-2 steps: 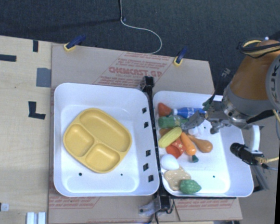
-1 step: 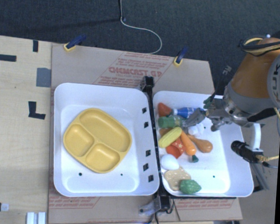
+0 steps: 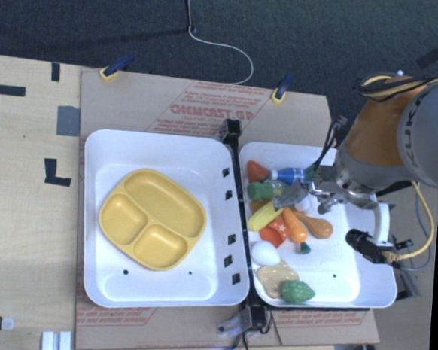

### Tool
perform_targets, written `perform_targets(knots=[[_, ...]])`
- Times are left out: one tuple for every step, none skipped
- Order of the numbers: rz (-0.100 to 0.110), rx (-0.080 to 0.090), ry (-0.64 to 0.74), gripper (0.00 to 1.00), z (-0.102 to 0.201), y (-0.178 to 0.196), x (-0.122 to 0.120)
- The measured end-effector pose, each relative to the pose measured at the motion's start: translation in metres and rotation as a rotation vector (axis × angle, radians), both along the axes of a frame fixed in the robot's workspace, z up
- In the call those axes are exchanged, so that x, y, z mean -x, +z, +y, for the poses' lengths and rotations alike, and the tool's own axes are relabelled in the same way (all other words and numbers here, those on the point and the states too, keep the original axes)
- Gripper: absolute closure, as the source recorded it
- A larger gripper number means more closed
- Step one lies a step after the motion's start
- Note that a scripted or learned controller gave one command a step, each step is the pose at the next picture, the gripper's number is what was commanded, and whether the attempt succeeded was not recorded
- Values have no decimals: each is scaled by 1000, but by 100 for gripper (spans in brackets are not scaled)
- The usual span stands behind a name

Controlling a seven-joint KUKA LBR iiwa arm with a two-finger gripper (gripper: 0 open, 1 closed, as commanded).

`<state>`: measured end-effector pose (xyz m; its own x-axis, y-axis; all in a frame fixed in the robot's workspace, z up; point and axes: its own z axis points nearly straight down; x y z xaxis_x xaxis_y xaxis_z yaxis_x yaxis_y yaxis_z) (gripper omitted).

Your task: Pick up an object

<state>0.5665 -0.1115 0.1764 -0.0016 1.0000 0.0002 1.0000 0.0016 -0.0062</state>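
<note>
Right bin (image 3: 346, 290): a cluster of toy foods is held against its left wall, running from far edge to near edge.
Left bin (image 3: 203, 275): a yellow divided plate (image 3: 151, 218) is carried near its left side.
Gripper (image 3: 308, 191): positioned low over the far part of the cluster, beside a carrot (image 3: 294, 224) and a green piece (image 3: 261, 190); whether it is parted or closed cannot be told.
Step in hand: judged as approach, nothing seen gripped.
Next move: one item is to be singled out and closed on squarely before lifting.
</note>
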Motion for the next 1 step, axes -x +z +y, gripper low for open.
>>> perform_targets(knots=[[1, 0, -1, 0, 8, -47, -1]])
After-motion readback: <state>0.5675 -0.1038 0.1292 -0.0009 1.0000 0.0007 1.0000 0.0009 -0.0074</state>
